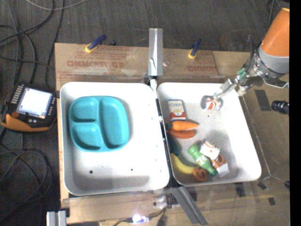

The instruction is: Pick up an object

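My gripper (217, 97) reaches in from the upper right over the back of the right bin (249, 140). Its thin fingers are closed on a small white and red can (210, 102), which hangs tilted at their tips. A soft shadow lies on the bin floor below it. Further forward in the same bin lie a small juice carton (175, 109), an orange carrot (184, 125), a sausage (182, 133), a banana (181, 165), a green bottle (202, 158) and a white and red carton (209, 149).
The left bin (113, 173) bears a teal divided plate (99, 122). A metal bar (155, 53) stands behind the seam between the bins. A tablet controller (30, 106) lies off the bench at left, among cables.
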Controlling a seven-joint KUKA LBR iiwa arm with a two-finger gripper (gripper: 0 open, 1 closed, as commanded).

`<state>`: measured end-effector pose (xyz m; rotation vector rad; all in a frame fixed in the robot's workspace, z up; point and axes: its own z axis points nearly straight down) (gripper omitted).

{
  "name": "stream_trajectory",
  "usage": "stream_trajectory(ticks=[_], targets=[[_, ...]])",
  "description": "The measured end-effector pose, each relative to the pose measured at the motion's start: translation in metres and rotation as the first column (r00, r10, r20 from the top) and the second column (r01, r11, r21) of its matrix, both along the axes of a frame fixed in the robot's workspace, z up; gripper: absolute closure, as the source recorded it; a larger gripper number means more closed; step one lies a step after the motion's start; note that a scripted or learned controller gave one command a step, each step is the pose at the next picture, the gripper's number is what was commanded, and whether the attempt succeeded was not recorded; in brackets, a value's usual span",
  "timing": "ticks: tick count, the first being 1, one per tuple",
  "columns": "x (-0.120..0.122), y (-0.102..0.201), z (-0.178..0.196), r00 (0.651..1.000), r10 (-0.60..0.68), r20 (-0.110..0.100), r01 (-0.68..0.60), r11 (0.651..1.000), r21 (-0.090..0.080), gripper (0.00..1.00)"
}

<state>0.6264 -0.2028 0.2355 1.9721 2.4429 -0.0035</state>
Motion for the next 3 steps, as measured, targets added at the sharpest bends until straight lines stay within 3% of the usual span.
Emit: stream_trajectory(ticks=[1, 2, 3], targets=[[0.041, -0.010, -0.138, 0.992, -0.123, -0.007, 0.123, 0.992, 0.010, 0.00], [0.042, -0.011, -0.127, 0.993, -0.121, -0.002, 0.121, 0.993, 0.003, 1.00], [0.033, -0.012, -0.134, 0.964, 0.264, 0.023, -0.264, 0.964, -0.016, 1.00]])
